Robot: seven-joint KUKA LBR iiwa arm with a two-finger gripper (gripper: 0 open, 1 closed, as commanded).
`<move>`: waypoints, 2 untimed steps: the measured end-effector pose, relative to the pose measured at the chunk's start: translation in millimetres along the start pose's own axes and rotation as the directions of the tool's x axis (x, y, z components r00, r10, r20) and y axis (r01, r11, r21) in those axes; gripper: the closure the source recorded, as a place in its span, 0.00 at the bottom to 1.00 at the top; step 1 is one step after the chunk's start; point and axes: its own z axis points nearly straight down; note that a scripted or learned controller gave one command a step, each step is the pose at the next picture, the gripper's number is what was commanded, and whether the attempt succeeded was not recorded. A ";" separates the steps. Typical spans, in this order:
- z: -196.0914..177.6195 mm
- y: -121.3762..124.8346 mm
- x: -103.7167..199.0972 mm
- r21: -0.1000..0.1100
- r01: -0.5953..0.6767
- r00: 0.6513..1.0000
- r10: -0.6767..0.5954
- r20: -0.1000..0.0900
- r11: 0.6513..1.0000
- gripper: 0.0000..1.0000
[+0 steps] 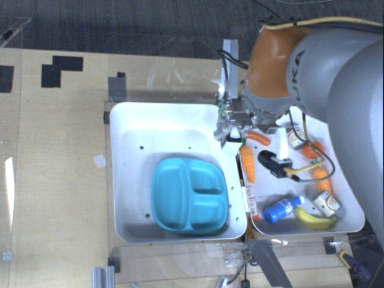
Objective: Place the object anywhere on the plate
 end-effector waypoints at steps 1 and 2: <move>4.1 -39.0 57.2 0.001 -0.001 1.000 0.001 0.000 1.000 1.00; 4.0 -38.9 57.0 0.000 -0.001 1.000 0.001 0.000 1.000 0.00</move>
